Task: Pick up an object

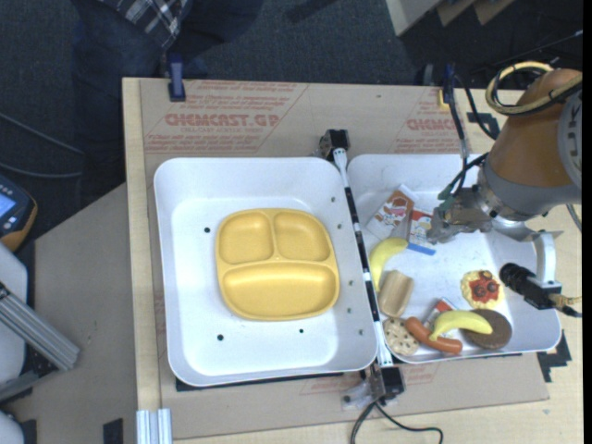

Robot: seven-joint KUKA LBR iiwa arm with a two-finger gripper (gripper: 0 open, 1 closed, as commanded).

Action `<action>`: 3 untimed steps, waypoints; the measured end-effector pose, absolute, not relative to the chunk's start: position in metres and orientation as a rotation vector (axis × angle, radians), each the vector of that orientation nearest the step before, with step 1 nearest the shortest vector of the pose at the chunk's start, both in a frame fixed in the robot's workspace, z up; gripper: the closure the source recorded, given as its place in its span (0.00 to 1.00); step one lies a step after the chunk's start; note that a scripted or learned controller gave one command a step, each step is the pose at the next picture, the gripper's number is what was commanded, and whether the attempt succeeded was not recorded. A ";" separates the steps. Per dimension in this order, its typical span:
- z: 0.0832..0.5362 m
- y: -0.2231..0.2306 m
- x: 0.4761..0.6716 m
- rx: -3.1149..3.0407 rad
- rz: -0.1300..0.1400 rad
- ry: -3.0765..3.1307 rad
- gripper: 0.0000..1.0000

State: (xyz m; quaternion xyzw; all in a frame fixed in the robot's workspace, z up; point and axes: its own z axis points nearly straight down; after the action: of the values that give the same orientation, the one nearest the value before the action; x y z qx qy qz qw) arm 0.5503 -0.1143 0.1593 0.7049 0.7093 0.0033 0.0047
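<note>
Your gripper [442,222] hangs low over the right bin [518,340], reaching in from the right below the arm's orange band [532,146], and you cannot tell from this angle whether it is released or clenched; nothing is visibly held. Just beside its tip, to the left, lies a small white and red packet [393,213], with a blue-edged card [421,240] touching the packet's lower right. Below those you see a pale yellow banana-like piece [384,257] against the bin's left wall, and under it a tan bread slice [395,294]. Along the bin's near edge sit a round cracker [400,338], a red-orange sausage [433,336], and a yellow banana [462,322] lying on a brown round piece [495,333]. A small pizza-like disc with red toppings [482,288] lies nearer the right side. In the left bin [185,248], well apart from the gripper, a yellow divided plate [276,264] sits in the middle with three compartments. Both bins rest on a brown board [231,118] printed with red lettering.
</note>
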 end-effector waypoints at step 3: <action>0.100 -0.106 0.613 2.205 0.024 2.212 0.00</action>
State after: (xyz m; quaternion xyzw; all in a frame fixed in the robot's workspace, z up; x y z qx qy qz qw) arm 0.6129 -0.1064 0.0995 0.7060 0.7081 0.0077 0.0092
